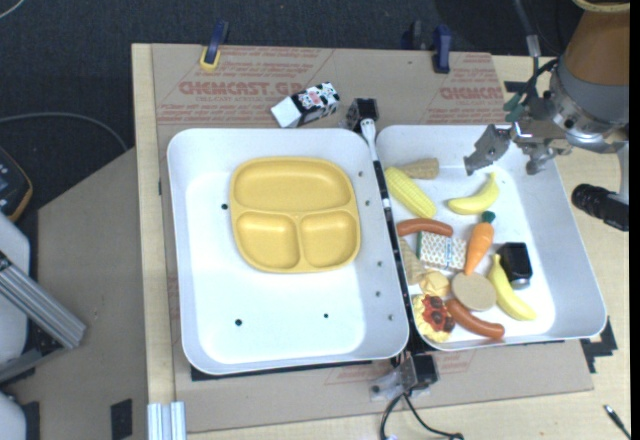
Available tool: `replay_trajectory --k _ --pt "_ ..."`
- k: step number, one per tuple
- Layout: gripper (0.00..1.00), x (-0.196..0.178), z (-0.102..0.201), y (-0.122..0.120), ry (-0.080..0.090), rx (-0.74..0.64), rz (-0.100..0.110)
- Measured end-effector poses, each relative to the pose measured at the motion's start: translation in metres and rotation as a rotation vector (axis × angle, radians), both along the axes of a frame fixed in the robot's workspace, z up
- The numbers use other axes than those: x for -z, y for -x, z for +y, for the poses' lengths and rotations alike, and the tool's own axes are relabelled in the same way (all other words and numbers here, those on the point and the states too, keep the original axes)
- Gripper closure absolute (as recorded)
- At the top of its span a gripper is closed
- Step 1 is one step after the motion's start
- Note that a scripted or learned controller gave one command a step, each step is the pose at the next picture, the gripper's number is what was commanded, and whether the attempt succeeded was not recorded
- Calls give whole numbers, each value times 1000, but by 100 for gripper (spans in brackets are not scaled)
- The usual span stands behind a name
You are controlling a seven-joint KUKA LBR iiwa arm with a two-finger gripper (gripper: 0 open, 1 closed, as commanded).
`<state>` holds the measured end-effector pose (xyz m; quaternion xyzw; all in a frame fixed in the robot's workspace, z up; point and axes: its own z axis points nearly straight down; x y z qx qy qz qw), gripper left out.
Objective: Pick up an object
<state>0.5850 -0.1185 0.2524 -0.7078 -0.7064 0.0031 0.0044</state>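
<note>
Dark carpet surrounds a bench (pixel 150 228) topped with a brown printed board, held by two clamps along its far edge. Two shallow white bins sit side by side on it, rims touching.

Left bin (pixel 200 308): one yellow three-section tray (pixel 295 213), lying flat toward the far half.

Right bin (pixel 570 258): toy food, crowded against the wall shared with the left bin.
- corn cob (pixel 410 192), far end, beside a small tan piece (pixel 424 168)
- banana (pixel 474 198), curved, just right of the corn
- sausage (pixel 424 227), under the corn
- carrot (pixel 479 242), orange with green top, tilted
- chequered cracker (pixel 440 250), between sausage and carrot
- round tan slice (pixel 473 291), below the carrot
- black block (pixel 515 263) resting against a second banana (pixel 512 294)
- second sausage (pixel 475 321) and a pizza-like piece (pixel 436 313), near edge

Gripper (pixel 490 150): grey, on the arm entering from the right, above the far part of the right bin, just beyond the first banana. Nothing visible between the fingers; whether they are spread or closed cannot be told from this angle, nor whether they touch the bin.

Outside the bins: a small black-and-white box (pixel 305 104) on the board beyond the left bin.
</note>
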Motion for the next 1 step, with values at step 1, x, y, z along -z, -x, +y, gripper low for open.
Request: replay_trajectory --k 1 --pt "0 -5 0 -2 1 -2 -10"
